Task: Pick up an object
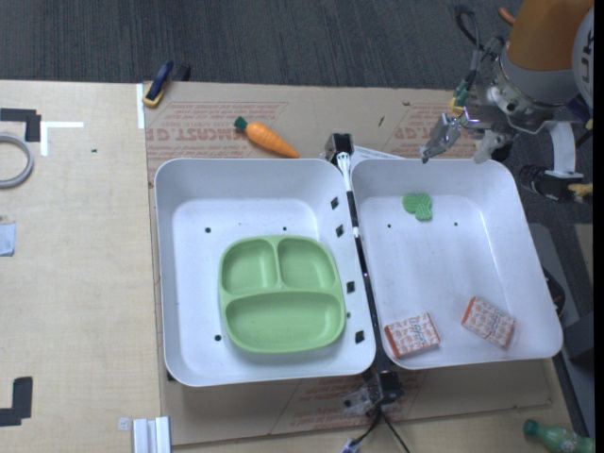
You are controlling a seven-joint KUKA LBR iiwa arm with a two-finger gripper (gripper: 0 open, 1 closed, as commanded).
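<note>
Gripper (pixel 462 138) hangs above the far rim of the right bin (pixel 528 243), its fingers apart and nothing between them. Largest in view is the left bin (pixel 179 253), bearing a green divided plate (pixel 281 293). An orange carrot (pixel 267 137) lies on the cardboard beyond it. In the right bin, two red-and-white packets (pixel 411 335) (pixel 488 322) lie at the near end, well apart from the claw. The small green piece (pixel 418 206) lies nearest, just toward the camera and slightly left of the fingers, so I judge it the likeliest target.
</note>
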